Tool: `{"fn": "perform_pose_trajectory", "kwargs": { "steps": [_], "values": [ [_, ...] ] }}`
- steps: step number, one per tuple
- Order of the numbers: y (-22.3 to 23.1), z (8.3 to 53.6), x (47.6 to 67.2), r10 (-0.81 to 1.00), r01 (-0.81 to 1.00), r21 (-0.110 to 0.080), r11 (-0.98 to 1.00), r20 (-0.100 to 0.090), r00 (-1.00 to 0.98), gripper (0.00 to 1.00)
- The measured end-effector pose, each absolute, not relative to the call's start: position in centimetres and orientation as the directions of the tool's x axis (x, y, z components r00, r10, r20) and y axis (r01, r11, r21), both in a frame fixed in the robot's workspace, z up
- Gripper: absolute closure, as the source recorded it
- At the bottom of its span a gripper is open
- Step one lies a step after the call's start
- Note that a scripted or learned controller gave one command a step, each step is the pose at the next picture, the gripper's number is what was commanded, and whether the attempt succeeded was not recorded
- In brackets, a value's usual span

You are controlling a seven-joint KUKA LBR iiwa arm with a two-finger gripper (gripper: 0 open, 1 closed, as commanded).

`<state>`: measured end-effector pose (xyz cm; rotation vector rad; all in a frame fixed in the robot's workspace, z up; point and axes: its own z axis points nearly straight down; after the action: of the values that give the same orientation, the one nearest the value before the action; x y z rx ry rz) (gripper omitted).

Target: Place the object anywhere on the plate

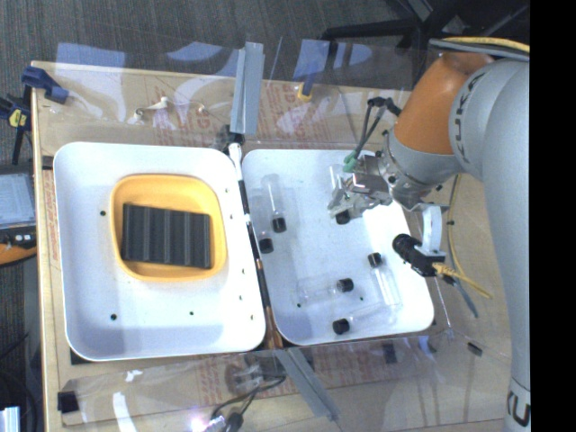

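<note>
Over the right bin's far right corner hangs the two-finger gripper (346, 198), tip down near the bin floor, carried by the grey arm with its orange band (430, 106) reaching in from the right. Whether it is spread or closed, I cannot tell; the metal parts blur together at the tip, and a small black cap sits right beneath it.

Right white shallow bin (310, 250): it carries several clear plastic tubes with black caps. One clear tube (273, 207) lies near the left wall, cap toward the near side, with another black cap just beside the wall below it. A second clear tube (386, 277) lies by the right wall, a third (326, 288) lies across the near middle, and a fourth (364, 318) rests along the near edge toward the near right corner.

Left white shallow bin (81, 304): a yellow rounded-rectangle plate (166, 190) sits in its middle, slightly toward the far side, bearing a dark ribbed rectangular insert (167, 235). None of the tubes touches the plate; all are well apart from it, across the wall between the bins.
</note>
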<state>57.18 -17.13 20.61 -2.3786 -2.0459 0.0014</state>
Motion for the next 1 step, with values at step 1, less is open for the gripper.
{"fn": "perform_pose_trajectory", "kwargs": {
  "steps": [1],
  "values": [
    [-11.11, 20.80, 55.92, 0.999, 0.999, -0.005, -0.039, 0.001, 0.039, 1.00]
  ]
}}
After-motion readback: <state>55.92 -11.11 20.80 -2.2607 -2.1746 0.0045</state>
